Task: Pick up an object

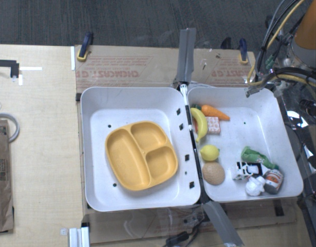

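We see the carrot (215,112) lying in the right bin (281,117), long axis running left-right, tip pointing right. We cannot tell the gripper's state.

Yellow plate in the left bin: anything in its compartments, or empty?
Empty. The plate lies flat in the left bin, and all three compartments show bare yellow, with nothing in them.

The arm (305,30) is cut off by the frame's right edge above the right bin (281,107). In that bin's lower right corner, labels on the small jar (273,180) and black-and-white item (248,170) are too small to read.
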Robot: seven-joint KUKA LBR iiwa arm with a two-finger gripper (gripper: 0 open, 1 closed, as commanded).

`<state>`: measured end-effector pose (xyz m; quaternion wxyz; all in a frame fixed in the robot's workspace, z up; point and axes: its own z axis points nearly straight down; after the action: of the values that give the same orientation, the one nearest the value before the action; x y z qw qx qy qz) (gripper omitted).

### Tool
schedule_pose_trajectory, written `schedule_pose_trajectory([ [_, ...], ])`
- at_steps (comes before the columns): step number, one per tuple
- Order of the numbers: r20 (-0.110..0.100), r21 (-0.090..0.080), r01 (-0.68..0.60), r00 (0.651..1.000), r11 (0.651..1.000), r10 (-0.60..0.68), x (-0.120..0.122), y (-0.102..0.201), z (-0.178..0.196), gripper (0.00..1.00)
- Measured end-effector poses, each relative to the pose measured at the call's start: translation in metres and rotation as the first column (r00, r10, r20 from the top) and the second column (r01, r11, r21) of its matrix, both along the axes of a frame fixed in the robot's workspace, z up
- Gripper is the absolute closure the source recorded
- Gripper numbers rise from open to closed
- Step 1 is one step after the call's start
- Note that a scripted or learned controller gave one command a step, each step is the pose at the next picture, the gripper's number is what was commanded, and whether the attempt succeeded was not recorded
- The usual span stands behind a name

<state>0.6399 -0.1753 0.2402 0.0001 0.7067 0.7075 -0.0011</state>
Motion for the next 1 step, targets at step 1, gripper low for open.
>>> schedule_pose_trajectory([
  [1, 0.000, 0.000, 0.005, 1.000, 1.000, -0.005, 0.0065, 0.0543, -0.0839, 0.00],
])
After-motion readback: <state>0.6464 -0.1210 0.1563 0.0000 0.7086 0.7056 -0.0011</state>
